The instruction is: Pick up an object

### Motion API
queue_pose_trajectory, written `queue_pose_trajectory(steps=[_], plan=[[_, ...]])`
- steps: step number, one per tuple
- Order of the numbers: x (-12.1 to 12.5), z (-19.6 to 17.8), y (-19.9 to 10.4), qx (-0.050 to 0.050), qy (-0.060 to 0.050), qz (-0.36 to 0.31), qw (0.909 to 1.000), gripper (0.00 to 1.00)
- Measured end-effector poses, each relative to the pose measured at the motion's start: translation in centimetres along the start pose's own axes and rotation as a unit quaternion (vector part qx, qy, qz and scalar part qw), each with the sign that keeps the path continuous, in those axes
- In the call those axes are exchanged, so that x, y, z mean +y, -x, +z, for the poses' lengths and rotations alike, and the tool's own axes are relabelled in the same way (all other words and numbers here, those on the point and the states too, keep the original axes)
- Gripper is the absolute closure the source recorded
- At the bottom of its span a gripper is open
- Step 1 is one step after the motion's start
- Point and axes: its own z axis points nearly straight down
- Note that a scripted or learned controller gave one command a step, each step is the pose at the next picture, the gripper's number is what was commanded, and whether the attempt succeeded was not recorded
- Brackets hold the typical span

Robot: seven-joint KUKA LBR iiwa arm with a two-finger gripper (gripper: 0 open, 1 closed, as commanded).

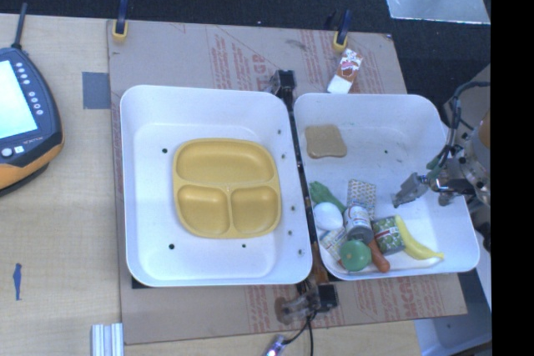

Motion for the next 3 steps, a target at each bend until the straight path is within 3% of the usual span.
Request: queue_pose_trajectory(steps=[1,2,3], plan=[[-0.2,9.0,-3.5,0.0,0.001,0.0,1.0,0.0],[4.5,11.0,-7.3,-0.001,0.0,-0.002,1.0,0.0],[10.3,11.0,-7.3,0.0,0.0,0.001,1.0,0.0]])
